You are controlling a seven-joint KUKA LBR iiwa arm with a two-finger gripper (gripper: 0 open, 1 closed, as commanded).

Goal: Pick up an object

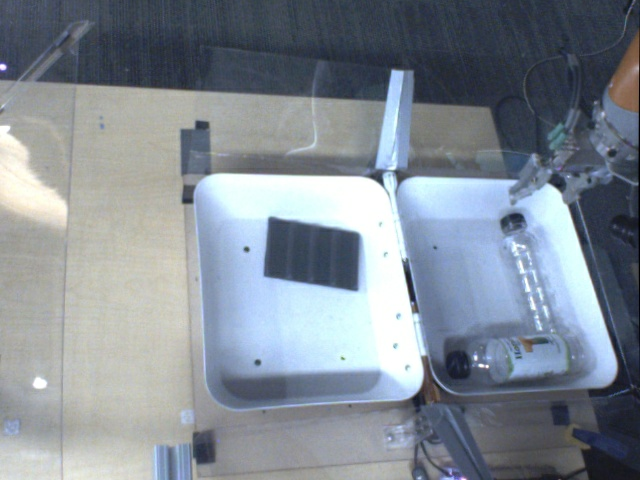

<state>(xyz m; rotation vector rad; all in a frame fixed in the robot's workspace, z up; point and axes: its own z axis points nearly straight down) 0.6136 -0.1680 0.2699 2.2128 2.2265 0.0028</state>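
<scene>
The right bin (pixel 440 268) holds two clear plastic bottles. One bottle (pixel 530 283) lies lengthwise along the right side, its dark cap toward the far wall. A second, labelled bottle (pixel 515 358) lies across the near wall with its black cap pointing left. A dark grey flat pad (pixel 312 254) rests in the left bin (pixel 230 338). My gripper (pixel 551 186) hangs over the far right corner of the right bin, just beyond the first bottle's cap. Its fingers are spread open with nothing between them.
A metal divider post (pixel 395 118) stands behind the seam between the bins. Cables (pixel 560 78) trail near the arm at the upper right. Wooden bench surface (pixel 100 268) extends to the left of the bins.
</scene>
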